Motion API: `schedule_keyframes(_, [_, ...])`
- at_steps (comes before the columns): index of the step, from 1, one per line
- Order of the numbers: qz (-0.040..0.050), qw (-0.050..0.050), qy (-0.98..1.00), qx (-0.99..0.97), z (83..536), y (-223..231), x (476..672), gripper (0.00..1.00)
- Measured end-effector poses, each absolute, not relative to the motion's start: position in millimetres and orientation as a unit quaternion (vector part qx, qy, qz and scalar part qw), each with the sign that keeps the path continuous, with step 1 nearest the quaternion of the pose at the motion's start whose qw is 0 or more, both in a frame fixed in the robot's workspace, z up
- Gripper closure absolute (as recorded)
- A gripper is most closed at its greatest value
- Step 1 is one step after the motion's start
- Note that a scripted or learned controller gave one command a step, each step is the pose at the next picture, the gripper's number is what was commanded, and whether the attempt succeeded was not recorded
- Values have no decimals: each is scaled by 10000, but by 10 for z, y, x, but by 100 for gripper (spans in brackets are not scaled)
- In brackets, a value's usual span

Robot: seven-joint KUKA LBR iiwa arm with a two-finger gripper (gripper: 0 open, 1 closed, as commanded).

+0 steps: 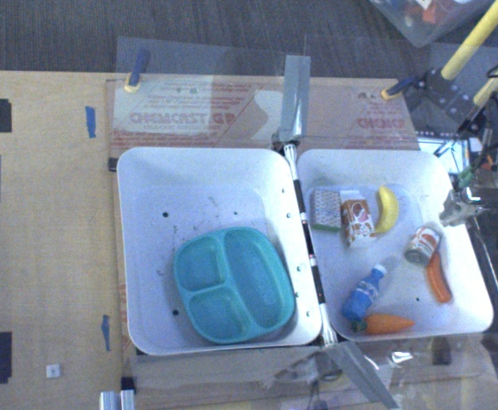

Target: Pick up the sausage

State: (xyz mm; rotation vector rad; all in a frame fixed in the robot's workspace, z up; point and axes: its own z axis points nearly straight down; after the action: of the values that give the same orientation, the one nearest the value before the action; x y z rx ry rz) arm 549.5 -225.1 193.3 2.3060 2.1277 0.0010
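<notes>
The sausage, a short orange-red stick, lies near the right wall of the right bin, just below a small can. My gripper sits over the right rim of that bin, up and to the right of the sausage and apart from it. It looks small and partly cut off by the bench clutter behind it.
The right bin also holds a banana, a red carton, a grey-green packet, a blue bottle and a carrot. In the left bin lies a teal divided plate.
</notes>
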Motion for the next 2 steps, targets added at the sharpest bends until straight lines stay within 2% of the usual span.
schedule_keyframes(1, [4, 16, 6533, 7571, 2999, -1901, 4934, 100])
schedule_keyframes(2, [-4, -9, 6607, 7507, 3113, -1428, 4802, 100])
